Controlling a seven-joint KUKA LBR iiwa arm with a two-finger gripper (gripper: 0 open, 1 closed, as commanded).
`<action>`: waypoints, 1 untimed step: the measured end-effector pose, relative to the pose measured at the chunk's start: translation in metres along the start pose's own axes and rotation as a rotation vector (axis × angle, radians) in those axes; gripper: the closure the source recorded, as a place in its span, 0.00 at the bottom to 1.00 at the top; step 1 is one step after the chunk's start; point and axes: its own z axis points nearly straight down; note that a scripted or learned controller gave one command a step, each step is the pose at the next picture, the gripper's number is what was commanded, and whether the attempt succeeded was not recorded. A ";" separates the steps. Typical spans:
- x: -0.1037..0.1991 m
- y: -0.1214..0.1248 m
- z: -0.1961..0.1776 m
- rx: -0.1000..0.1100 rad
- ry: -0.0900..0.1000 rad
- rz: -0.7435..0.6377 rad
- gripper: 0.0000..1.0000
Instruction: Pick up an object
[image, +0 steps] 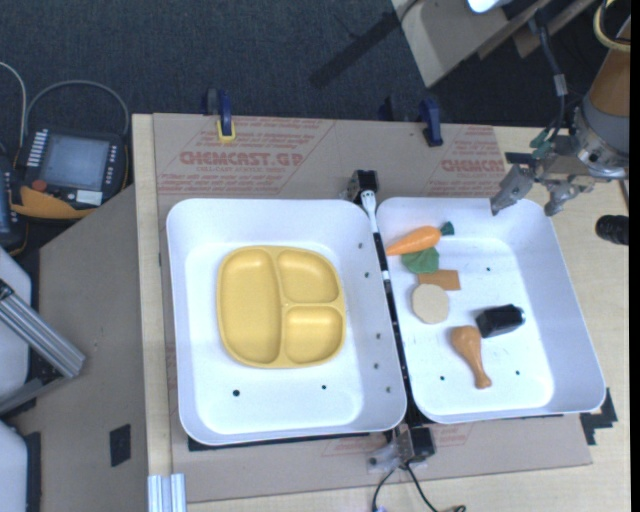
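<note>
The candidates for picking all lie in the right bin (560, 300): a toy carrot (412, 240) near its top-left corner, a green piece (424, 260) touching it just below, a small orange block (444, 281), a round tan disc (431, 304), a black block (499, 320) to the right of the disc, and a toy drumstick (470, 354) nearest the front rim. The black block and the drumstick sit with bare white floor on most sides, so either looks the easier target; the carrot, green piece, orange block and disc crowd each other.

The gripper (530, 190) hangs over the bin's top-right rim, well apart from every item, its 2 fingers spread wide with nothing between them. A good approach would centre over 1 isolated piece, turn the wrist so the fingers straddle its narrow width, then descend straight.

The left bin (190, 300) carries a yellow 3-compartment plate (281, 305) on the worktop (300, 150).
</note>
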 end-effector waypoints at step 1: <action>0.001 0.002 -0.008 -0.012 -0.003 -0.003 0.00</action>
